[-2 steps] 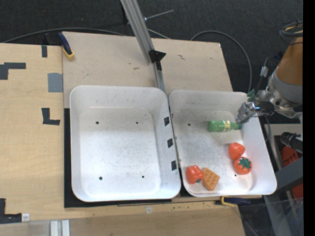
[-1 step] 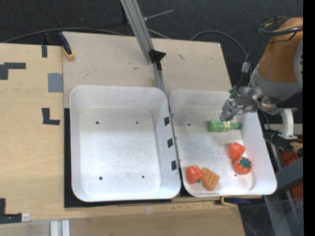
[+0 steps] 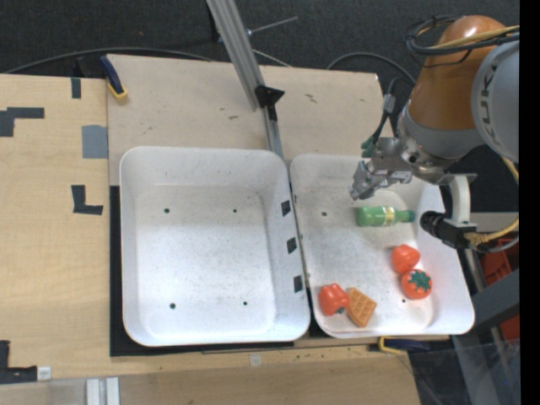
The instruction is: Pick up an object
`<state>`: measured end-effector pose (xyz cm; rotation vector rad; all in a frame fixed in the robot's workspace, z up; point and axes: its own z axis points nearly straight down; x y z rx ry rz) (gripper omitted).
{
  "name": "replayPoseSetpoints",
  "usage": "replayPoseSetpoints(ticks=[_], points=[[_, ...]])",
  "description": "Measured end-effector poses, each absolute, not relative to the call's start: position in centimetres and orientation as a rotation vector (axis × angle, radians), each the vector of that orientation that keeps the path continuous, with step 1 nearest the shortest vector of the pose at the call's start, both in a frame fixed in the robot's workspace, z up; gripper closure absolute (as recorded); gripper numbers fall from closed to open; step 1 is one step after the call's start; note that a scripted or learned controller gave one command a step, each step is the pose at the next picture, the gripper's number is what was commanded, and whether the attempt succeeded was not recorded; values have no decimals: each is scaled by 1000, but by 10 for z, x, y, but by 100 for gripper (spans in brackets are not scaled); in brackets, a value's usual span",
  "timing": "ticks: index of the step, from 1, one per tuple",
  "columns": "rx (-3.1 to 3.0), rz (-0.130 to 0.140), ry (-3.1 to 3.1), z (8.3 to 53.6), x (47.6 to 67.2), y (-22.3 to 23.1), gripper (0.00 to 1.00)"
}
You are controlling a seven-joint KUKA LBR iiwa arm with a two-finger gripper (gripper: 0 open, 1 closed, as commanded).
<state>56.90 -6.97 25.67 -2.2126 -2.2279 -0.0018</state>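
My gripper (image 3: 364, 188) hangs just above the green bottle (image 3: 381, 217), which lies on its side in the right bin (image 3: 333, 226); I cannot tell how the gripper is set, and it holds nothing I can see. The bottle looks light, hard and smooth; I think it may roll, so I would take it across its middle.

A pale wooden worktop (image 3: 51, 226) carries grey and black tape patches (image 3: 94, 142) at nine o'clock, a blue-and-yellow clamp (image 3: 114, 78) at eleven, and a slanted aluminium rail (image 3: 240, 49) rising toward twelve, with black cables (image 3: 359, 57) behind.
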Motion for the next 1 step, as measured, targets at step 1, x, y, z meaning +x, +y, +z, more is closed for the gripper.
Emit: replayPoseSetpoints(ticks=[1], points=[[-2212, -1, -2228, 256, 591, -16, 100]])
